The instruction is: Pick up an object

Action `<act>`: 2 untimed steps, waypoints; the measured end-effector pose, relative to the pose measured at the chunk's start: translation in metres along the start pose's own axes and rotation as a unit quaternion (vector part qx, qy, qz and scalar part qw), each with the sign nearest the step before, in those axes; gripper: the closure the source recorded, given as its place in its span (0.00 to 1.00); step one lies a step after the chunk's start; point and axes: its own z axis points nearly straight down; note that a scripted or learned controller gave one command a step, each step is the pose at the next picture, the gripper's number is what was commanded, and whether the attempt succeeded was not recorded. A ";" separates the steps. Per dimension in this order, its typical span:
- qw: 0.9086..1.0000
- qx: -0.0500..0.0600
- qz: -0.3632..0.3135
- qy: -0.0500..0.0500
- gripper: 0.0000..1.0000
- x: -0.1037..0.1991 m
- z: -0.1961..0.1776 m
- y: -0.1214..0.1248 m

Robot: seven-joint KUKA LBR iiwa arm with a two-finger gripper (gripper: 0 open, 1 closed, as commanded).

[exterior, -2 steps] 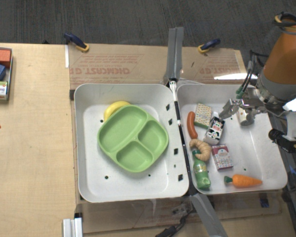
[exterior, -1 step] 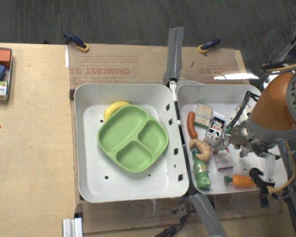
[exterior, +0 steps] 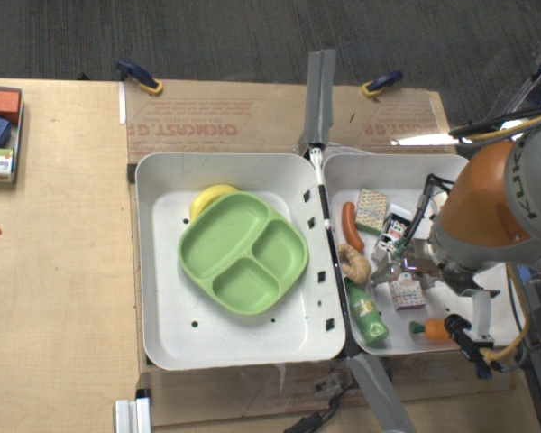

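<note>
Within the right bin [exterior: 451, 165], the pickable clutter lies untouched: a red sausage [exterior: 350, 226], a knobbly tan ginger piece [exterior: 354, 262], a green bottle [exterior: 367, 318], a carrot [exterior: 430, 329], a speckled packet [exterior: 371, 209] and small printed cards [exterior: 404, 291]. None is lifted, so the pick appears not yet done. Gripper [exterior: 398, 264] sits low among the cards, just beside the ginger; whether it is released or clenched cannot be told, and nothing shows held in it. Arm [exterior: 487, 210] reaches in above the bin's right half. Left bin [exterior: 153, 260] carries a green divided plate [exterior: 243, 253] over a yellow object [exterior: 212, 194].
</note>
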 end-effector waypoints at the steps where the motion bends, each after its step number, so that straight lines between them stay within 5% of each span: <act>1: 1.000 0.000 0.002 0.000 1.00 -0.001 -0.009 0.000; 2: 0.999 0.000 0.048 -0.001 1.00 0.039 -0.105 -0.023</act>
